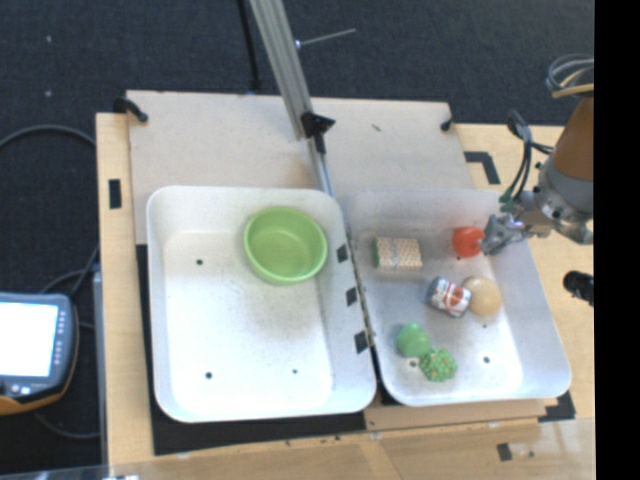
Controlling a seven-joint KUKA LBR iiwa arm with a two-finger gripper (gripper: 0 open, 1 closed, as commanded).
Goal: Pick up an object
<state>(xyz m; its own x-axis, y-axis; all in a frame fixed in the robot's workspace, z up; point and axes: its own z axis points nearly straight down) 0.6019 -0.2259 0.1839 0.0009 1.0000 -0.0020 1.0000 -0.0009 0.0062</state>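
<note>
Red object (466, 240) lies touching the gripper (494, 236), arm reaching low from the right; grip unclear.

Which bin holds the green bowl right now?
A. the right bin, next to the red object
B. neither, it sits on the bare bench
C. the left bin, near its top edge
C: the green bowl sits inside the left bin, toward its top edge, alone there.
</note>
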